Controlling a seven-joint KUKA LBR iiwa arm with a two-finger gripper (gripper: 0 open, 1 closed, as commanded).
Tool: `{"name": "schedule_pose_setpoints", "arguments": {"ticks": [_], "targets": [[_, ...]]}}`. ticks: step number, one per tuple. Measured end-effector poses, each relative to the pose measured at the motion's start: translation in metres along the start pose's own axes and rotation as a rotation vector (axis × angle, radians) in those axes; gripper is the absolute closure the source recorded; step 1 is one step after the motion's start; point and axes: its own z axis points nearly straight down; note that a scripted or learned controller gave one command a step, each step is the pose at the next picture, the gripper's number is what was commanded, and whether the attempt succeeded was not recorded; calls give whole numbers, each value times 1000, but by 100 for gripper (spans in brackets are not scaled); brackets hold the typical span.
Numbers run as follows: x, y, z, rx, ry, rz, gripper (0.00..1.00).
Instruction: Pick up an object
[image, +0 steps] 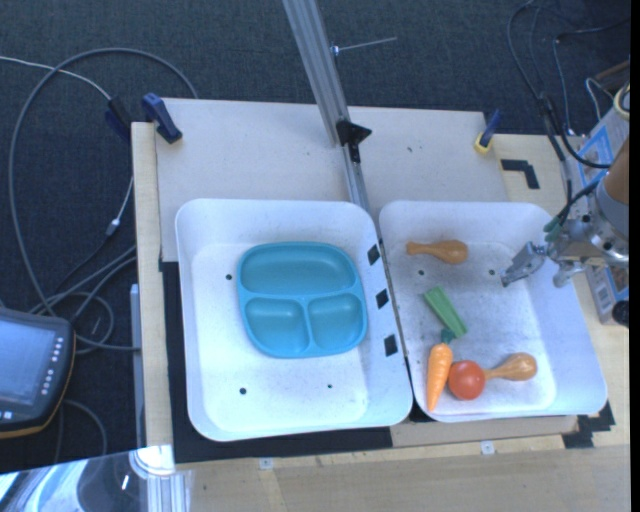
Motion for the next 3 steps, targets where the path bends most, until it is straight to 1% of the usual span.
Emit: {"name": "schedule_pose_setpoints", "arguments": {"ticks": [1, 2, 3], "targets": [[10, -2, 59, 2, 1, 0, 0], [10, -2, 110, 1, 1, 0, 0], [10, 0, 95, -7, -1, 0, 100]]}}
